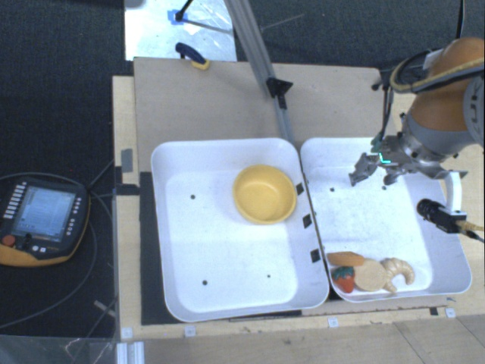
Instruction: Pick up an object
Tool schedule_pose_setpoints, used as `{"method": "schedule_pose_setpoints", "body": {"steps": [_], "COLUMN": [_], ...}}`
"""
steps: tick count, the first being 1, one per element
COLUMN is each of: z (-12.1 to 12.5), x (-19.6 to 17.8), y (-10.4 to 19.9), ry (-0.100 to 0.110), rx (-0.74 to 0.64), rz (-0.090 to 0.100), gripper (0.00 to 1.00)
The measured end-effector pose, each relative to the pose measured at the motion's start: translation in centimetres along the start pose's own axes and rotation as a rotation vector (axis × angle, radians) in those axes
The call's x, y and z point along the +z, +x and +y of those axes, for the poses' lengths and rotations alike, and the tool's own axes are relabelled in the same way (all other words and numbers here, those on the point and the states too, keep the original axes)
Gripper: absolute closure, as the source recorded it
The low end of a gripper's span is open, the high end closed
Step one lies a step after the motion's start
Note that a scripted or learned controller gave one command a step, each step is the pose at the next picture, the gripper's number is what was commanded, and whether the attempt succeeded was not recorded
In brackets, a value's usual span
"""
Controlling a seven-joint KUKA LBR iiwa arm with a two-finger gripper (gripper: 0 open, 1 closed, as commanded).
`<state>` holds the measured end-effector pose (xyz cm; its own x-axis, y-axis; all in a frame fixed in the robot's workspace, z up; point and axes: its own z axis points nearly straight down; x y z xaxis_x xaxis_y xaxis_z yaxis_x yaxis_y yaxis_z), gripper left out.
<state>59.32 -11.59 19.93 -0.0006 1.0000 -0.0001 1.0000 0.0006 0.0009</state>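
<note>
My gripper (373,171) hangs over the upper part of the right bin (379,218), its fingers spread apart with nothing between them. At that bin's front edge lies a cluster of small food-like items: an orange piece (345,258), a red piece (345,282), a round beige disc (369,277) and a pale croissant shape (399,268). The gripper is well above and behind this cluster. A yellow bowl (264,193) sits upright in the left bin (220,279), near its upper right corner.
A grey metal pole (254,40) slants across the board behind the bins. A handheld control pendant (39,220) lies on the dark floor at the far left. A blue and yellow clamp (191,54) grips the board's back edge.
</note>
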Motion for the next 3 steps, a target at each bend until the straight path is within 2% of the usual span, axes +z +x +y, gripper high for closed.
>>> {"method": "schedule_pose_setpoints", "body": {"steps": [1, 2, 3], "z": [0.0, 0.6, 0.3], "x": [0.0, 4.4, 10.6], "y": [0.0, 0.0, 0.0], "ry": [0.0, 0.004, 0.005], "rx": [0.0, 0.0, 0.0], "rz": [0.0, 0.0, 0.001], "gripper": [0.0, 0.0, 0.0]}}
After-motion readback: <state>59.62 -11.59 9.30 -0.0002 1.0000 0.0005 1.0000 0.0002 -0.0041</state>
